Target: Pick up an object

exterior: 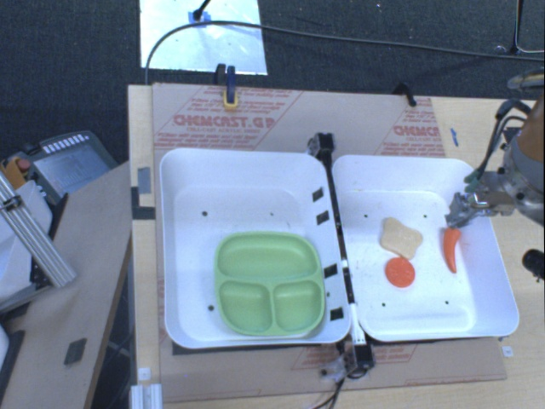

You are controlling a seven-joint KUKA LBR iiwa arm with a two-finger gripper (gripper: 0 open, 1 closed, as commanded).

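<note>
In the right bin [426, 318] lie three toy foods: a beige slice of bread [401, 238], a round orange-red slice [400, 272] just in front of it, and an orange carrot [450, 249] near the bin's right wall. My gripper [461, 210] reaches in from the right and hangs just above the carrot's far end. Nothing shows between its fingers.
The left bin [192, 186] holds a green divided plate [269, 283] in its near half. A black clip strip [334, 237] runs between the two bins. Cables cross the dark floor behind the bench, and a grey device [72, 167] sits at the left.
</note>
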